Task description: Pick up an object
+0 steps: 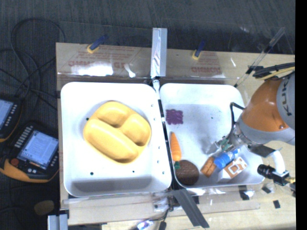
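Yellow dominates your left bin (72, 128): a big, lumpy soft object (117, 132) sits in its middle, well apart from anything else. Your right bin (201, 91) carries the smaller pieces. A purple patch-like item (174, 116) lies near its upper left corner, just beside the divider between the bins. Below that you have an orange carrot (175, 146) pointing up along the divider, its lower end touching a dark brown rounded object (186, 172) at the bin's front edge. Right of that, a small orange-brown piece (208, 166) leans beside a blue item (224, 159), and a small orange-and-white boxy piece (236, 167) sits just beside the blue one toward the front right corner. Your arm (266, 114) reaches in from the right, its orange band over the bin's right wall, and the gripper (223, 144) is down among this cluster, right above the blue item. You cannot tell from this angle how far the jaws are parted or whether anything sits between them. Tan tabletop (110, 61) shows behind both bins.
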`<action>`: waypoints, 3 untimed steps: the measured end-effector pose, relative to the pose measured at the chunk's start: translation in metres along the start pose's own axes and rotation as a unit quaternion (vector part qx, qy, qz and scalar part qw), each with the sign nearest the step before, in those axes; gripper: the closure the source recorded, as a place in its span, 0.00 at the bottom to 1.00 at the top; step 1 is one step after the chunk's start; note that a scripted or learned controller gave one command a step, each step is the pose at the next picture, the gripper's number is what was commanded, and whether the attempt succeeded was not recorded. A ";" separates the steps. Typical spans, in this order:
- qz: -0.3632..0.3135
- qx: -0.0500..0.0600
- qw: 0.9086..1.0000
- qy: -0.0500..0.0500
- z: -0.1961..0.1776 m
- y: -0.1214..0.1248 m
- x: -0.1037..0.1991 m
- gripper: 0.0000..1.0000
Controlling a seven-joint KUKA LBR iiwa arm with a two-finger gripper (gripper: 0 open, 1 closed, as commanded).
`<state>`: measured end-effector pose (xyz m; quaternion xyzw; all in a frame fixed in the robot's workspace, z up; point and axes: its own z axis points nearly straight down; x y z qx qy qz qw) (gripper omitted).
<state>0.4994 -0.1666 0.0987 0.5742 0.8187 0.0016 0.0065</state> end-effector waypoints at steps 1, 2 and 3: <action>0.000 0.000 1.000 0.000 0.000 0.000 0.000 0.00; -0.102 0.006 0.995 0.005 -0.038 -0.014 0.006 0.00; 0.066 0.002 0.998 0.003 0.010 -0.010 0.010 0.00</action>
